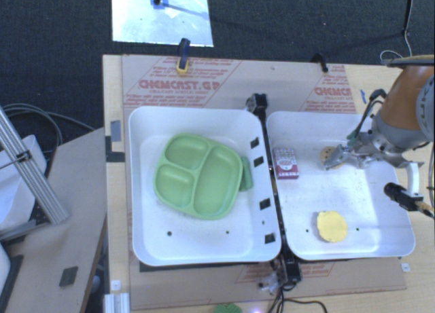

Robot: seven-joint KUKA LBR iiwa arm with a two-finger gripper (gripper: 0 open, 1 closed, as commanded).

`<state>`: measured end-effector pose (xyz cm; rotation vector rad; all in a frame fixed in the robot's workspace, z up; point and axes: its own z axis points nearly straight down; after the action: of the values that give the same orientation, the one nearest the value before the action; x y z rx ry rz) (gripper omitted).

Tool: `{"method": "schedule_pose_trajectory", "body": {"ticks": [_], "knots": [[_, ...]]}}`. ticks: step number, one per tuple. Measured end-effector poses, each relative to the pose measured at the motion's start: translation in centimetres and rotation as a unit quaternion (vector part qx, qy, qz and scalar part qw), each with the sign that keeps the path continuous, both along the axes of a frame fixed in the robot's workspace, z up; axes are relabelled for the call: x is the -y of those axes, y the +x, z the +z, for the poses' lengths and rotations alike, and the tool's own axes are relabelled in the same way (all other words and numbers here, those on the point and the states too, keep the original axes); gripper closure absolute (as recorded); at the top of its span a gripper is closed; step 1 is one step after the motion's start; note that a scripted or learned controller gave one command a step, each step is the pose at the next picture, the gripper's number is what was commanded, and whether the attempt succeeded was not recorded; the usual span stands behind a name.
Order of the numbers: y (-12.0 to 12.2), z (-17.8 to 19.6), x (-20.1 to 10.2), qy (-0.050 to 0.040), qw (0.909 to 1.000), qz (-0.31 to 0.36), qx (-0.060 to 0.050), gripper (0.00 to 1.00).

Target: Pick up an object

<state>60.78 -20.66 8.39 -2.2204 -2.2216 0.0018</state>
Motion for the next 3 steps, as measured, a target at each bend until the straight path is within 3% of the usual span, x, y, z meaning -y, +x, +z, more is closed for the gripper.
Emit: {"method": "schedule_pose_trajectory", "body": {"ticks": [1, 2, 3], "knots": [[3.9, 0.2, -0.7, -0.0004, 1.0, 0.003, 0.004, 0.0], [4.0, 1.5, -0.5, -0.0018, 1.0, 0.003, 0.007, 1.0], [4.0, 1.5, -0.5, -0.0021, 1.0, 0.003, 0.007, 0.0]]}}
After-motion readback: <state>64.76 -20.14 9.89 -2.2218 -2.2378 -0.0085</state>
